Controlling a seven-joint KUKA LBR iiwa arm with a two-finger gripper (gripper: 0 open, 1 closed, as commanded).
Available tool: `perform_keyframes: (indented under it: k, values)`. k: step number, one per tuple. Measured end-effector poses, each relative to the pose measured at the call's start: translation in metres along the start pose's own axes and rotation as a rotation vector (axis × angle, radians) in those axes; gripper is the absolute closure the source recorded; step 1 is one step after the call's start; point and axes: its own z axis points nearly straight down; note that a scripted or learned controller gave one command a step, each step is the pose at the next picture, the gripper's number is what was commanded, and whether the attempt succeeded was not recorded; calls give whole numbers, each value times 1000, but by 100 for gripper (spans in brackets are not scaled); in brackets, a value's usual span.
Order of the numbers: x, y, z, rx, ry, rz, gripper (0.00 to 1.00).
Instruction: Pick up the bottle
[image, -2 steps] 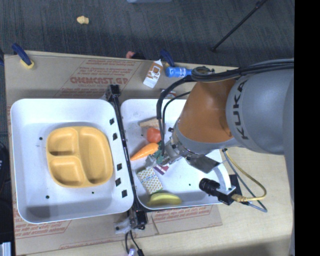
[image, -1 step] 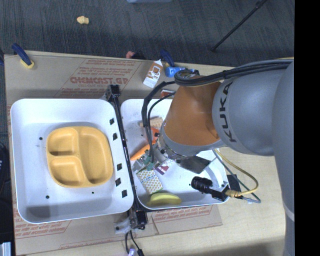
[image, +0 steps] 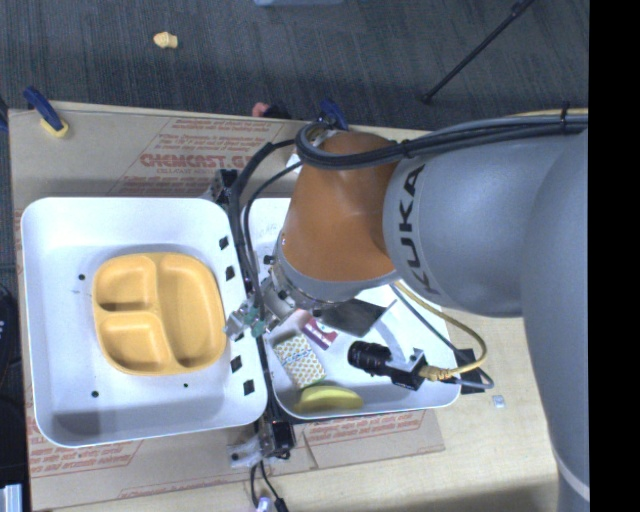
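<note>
While beside left bin (image: 45, 330), hand (image: 247, 322) (part-hidden)

The left bin (image: 40, 300) and the right bin (image: 440, 395) are white. Left of the gripper (image: 258, 315), a divided tray (image: 160, 310) is mustard yellow. Just right of the gripper, a packet (image: 297, 358) shows a fine blue-and-tan check on white. Beyond it lies a yellow-green banana-shaped thing (image: 328, 398). The arm (image: 480, 230) is grey with an orange band (image: 340, 215). The cardboard (image: 180, 150) is tan with red print.
</note>
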Motion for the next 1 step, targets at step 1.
perform_keyframes:
  k: [1]
  values:
    - [-11,-8,-29,-2,-3,-345,100]
